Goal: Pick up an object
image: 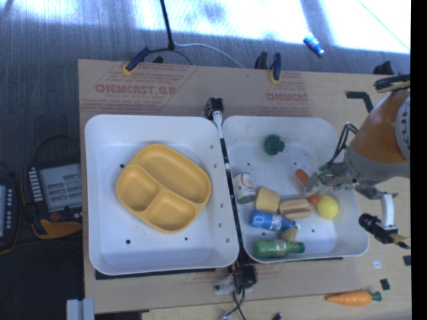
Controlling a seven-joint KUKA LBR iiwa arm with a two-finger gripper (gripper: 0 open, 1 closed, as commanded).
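Note:
My gripper hangs low over the right part of the right bin. It sits just above a yellow lemon and right of a small orange piece. Another orange bit shows just under it. Nearby lie a tan bun, a yellow wedge, a small can, a blue bottle, a green bottle and a dark green lump. I see nothing held.
The left bin holds a yellow divided plate. A toy carrot lies on the bench in front of the right bin. The ridge between the bins runs down the middle.

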